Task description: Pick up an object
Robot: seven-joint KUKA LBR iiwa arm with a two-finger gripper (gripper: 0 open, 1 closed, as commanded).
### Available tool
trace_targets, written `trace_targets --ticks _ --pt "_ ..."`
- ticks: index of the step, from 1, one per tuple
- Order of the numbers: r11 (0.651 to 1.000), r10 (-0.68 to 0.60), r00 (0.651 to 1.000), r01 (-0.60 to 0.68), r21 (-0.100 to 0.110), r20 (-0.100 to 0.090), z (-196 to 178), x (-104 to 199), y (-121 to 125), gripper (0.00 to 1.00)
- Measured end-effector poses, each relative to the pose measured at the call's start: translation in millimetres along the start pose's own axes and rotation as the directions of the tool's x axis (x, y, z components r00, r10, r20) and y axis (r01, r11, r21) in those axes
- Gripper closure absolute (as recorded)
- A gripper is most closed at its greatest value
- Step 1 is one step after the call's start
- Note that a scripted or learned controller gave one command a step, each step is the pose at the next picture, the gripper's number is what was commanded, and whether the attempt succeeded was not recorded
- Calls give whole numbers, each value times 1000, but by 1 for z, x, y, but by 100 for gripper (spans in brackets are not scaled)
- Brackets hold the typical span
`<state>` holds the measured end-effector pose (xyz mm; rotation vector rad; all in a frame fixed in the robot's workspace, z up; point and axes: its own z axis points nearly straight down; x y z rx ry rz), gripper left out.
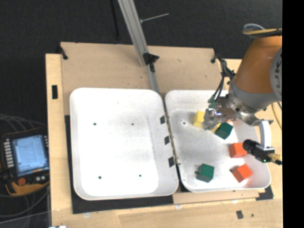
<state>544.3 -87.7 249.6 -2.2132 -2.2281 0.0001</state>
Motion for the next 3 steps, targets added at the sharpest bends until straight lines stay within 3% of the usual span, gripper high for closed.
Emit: trace_targets --ticks 2,3 --pt "1000 0 1000 0 -2 0 18 102 40 100" --pt "1000 -2 1000 2 -3 -1 6 156 52 100"
